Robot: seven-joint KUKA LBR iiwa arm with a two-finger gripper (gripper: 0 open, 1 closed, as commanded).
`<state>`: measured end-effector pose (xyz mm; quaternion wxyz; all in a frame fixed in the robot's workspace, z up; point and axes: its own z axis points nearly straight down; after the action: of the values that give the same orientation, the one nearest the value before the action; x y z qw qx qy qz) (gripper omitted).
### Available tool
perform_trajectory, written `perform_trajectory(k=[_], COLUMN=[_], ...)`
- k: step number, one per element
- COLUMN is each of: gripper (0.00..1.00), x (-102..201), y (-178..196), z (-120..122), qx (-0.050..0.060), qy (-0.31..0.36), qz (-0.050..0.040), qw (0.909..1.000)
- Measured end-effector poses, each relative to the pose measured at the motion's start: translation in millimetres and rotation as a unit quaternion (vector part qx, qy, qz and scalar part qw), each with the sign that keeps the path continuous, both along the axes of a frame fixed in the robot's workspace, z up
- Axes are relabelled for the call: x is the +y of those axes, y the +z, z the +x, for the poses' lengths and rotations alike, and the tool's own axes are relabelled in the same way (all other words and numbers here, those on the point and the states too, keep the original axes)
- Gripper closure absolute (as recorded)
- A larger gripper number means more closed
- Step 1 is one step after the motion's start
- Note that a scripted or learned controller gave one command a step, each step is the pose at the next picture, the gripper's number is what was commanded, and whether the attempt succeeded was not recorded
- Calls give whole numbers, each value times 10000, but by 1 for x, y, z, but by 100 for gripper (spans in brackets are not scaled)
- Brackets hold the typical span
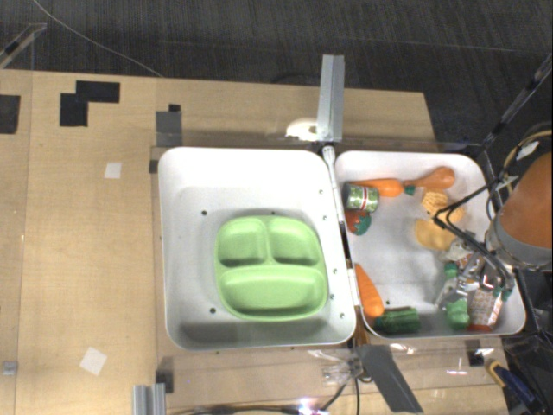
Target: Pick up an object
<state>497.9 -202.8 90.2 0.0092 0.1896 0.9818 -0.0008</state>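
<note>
Low in the right bin's near right corner, a jumble of small items lies directly under the gripper; no single long axis reads. Grip state: cannot tell. Orange carrot lies apart, leftward; green tray in left bin.

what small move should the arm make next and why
Probably a short descent. The pincer hangs in the right bin's lower right corner above a cluster of small green and red items, and nothing visibly sits in its grip yet.
</note>
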Motion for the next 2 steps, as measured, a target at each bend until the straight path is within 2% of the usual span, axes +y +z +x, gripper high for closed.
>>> perform_trajectory(k=[1,2], gripper=[0,100], x=[13,14], y=[0,14], z=[-4,1], qx=[-12,-88], qy=[1089,1093], qz=[-34,-57], qw=[9940,9940])
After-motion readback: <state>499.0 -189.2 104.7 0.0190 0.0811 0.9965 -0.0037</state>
